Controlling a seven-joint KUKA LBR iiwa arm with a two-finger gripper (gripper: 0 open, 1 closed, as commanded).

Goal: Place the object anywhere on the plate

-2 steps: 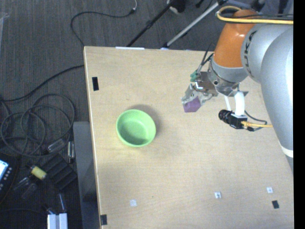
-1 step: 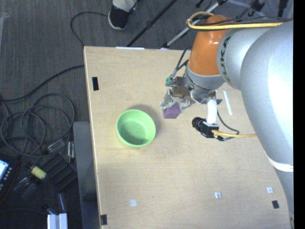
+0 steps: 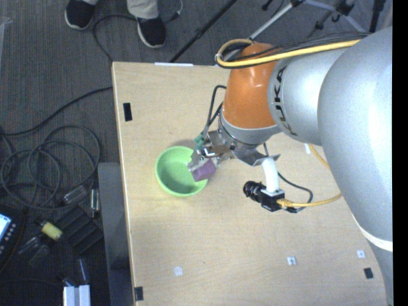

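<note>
Wooden bench (image 3: 191, 247) — green plate (image 3: 175, 171) on it

Arm (image 3: 344, 107) is built from bulky rounded silver-grey segments; an orange band (image 3: 252, 88) is fitted above the wrist, with dark lettering at its edge. A yellow cable (image 3: 287, 48) is looped over the band. A small black module (image 3: 262, 194) on a white bracket is fed by another yellow cable.

partial black lettering on the arm (image 3: 299, 101) beside its orange band, not legible
</note>
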